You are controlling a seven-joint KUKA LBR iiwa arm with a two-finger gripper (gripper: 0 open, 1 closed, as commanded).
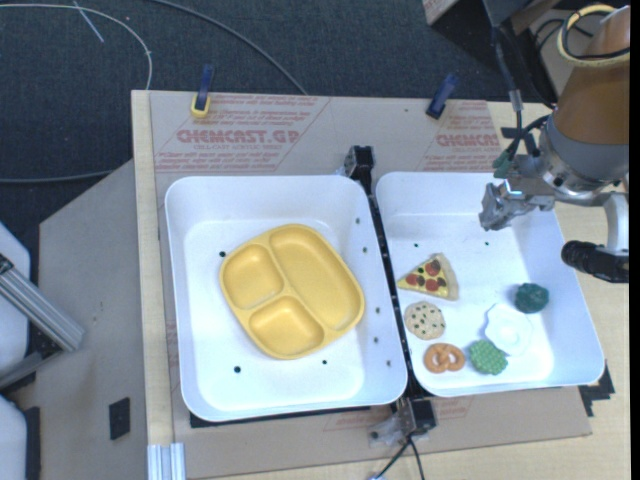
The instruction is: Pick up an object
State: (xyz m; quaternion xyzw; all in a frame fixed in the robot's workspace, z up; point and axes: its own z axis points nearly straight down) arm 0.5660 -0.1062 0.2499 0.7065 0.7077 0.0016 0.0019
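Jaws of the gripper [497, 213] hung over the right bin [570, 368] — their gap unreadable — with pizza [431, 277] and cookie [425, 319] lying below-left.

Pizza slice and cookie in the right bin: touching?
Apart. The camera view shows a strip of white bin floor between the pizza slice and the cookie.
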